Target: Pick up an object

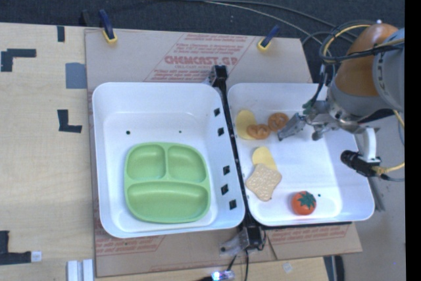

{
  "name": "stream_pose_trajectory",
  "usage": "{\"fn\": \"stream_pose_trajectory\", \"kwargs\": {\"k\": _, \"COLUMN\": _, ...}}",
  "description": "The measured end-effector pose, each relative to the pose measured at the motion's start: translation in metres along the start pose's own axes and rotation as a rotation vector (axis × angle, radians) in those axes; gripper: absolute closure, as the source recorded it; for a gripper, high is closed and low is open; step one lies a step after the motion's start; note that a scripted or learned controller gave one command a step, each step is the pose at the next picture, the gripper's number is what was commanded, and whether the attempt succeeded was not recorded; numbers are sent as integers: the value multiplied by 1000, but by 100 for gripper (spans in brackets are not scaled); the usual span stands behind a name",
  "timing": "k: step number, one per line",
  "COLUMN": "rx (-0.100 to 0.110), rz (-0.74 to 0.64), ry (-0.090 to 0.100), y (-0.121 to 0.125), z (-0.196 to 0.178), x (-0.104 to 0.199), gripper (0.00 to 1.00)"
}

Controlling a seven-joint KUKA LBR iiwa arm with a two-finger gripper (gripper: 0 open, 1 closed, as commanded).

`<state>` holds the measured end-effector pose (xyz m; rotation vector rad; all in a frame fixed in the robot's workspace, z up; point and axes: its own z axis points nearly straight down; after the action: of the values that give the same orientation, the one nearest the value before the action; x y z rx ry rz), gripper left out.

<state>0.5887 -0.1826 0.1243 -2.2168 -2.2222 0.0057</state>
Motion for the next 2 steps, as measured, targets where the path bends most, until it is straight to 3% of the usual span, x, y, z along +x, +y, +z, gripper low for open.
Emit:
{"fn": "stream_pose_trajectory", "kwargs": {"k": 1, "rx": -3, "rz": -1, "ry": 0, "y": 1, "z": -13, "x": 0, "gripper": 100}}
{"fn": "stream_pose_trajectory", "kwargs": {"k": 2, "rx": -9, "rz": 0, "ry": -1, "y": 3, "z": -75, "x": 5, "gripper": 100}}
